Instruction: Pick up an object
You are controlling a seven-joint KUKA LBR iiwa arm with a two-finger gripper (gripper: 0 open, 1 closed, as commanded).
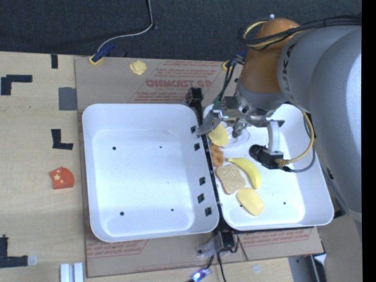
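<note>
Dark carpet point(70, 10) behind bench; cardboard sheet point(176, 81) on wooden benchtop point(29, 157).

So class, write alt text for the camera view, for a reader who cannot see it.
A grey robot arm reaches from the right over the right-hand white bin, which holds a banana, a bread slice and other yellow food pieces. The left bin sits alongside.

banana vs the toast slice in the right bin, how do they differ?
Colour: the banana is bright yellow, the toast slice pale tan.
Shape: the banana is long and curved, the toast slice squarish and flat.
Place: the toast slice lies nearer the divider between the bins, the banana on its far side, running at a slant.
Shared: both lie in the right bin, touching or nearly so, below the end effector.
</note>
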